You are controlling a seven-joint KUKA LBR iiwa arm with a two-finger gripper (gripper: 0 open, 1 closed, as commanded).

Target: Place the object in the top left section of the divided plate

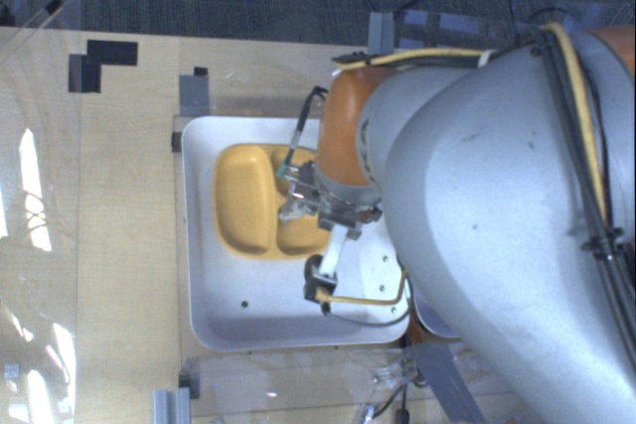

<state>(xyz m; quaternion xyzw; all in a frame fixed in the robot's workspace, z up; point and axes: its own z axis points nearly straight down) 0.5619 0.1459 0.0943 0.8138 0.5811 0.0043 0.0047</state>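
A yellow divided plate [246, 199] lies in the left white bin [204, 243], toward its upper left. Its left section shows bare; the right part is covered by the arm. The grey arm with its orange band reaches in from the right and hangs over the plate's right side. My gripper [296, 206] sits above the ridge between the plate's sections. The wrist hides its tips and whatever may be between them. No loose object shows in the bin.
The big grey arm body hides the right bin almost wholly and the left bin's right edge. The wooden bench [99, 263] lies to the left, with black tape marks [99, 63] at its back left.
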